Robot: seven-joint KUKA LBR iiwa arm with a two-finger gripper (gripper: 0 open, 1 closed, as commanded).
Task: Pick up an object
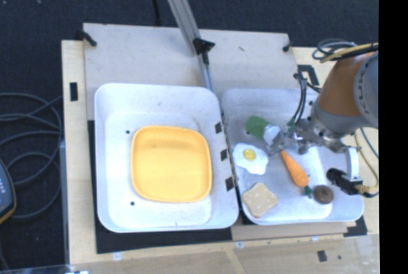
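In the right bin (237, 107), we saw the gripper (285, 142) low among the toy food, just above the carrot (294, 169), the fried egg (250, 158) to its left. Nothing was lifted yet; we couldn't tell the claw's state.

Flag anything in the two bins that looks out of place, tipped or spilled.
Nothing stands out. The yellow plate lies flat in the left bin; fried egg, carrot and bread slice lie apart in the right bin.
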